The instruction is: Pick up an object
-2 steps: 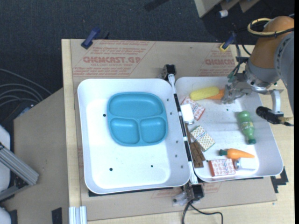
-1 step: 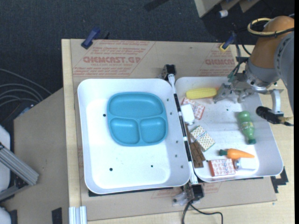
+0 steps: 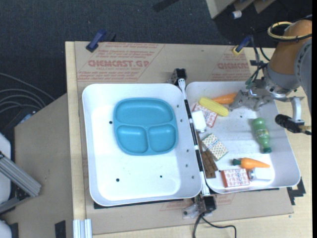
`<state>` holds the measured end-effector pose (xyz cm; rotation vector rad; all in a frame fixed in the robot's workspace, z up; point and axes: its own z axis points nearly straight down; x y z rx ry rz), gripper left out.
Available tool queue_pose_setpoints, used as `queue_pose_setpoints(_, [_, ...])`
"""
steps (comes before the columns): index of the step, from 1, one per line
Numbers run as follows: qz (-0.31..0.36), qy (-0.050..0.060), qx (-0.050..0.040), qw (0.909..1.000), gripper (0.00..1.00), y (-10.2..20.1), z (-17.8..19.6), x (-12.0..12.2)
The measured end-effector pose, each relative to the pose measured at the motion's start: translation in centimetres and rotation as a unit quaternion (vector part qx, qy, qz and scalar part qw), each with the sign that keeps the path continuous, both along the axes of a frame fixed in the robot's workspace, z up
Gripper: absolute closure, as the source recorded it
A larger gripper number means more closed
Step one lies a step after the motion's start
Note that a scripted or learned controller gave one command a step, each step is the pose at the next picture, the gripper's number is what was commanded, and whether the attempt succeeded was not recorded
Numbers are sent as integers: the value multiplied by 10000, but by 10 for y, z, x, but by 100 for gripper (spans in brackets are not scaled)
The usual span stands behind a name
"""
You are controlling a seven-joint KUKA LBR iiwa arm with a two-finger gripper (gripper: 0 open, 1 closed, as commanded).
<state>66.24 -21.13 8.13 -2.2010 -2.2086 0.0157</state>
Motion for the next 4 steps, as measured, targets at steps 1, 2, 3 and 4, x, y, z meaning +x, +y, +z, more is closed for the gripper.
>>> queue_pose_setpoints(1, [-10, -3, -43, 10000, 0, 31, 0, -1])
queue_pose_setpoints(2, [-15, 5, -49, 10000, 0, 53, 0, -1])
queue_pose_setpoints(3, [-19, 4, -51, 10000, 0, 54, 1, -1])
queue_pose_setpoints(4, [-20, 5, -54, 10000, 0, 57, 1, -1])
